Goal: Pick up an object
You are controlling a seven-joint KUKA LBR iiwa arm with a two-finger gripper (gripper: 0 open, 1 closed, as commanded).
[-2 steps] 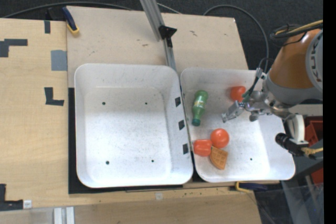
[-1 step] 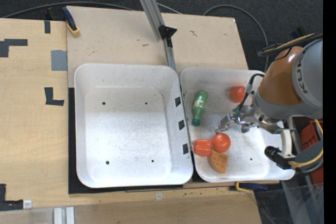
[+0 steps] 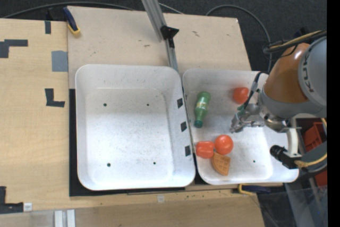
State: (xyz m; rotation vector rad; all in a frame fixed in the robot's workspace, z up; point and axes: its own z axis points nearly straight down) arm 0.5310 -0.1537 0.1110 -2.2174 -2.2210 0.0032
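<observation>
claw [image 3: 237, 124] — low in right bin [image 3: 249, 171] | green bottle [image 3: 201, 109] left — apart

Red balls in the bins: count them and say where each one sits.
3, all in the right bin: one near the end effector, two toward the front. The arm may hide more.

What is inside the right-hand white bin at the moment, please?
The right bin holds a green bottle, three red-orange round items and a tan wedge. The arm covers its right side.

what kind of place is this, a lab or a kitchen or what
Most likely a robotics lab test bench: a robot arm reaches over two white bins, one holding small toy-like items such as a green bottle, with cables on dark carpet.
</observation>
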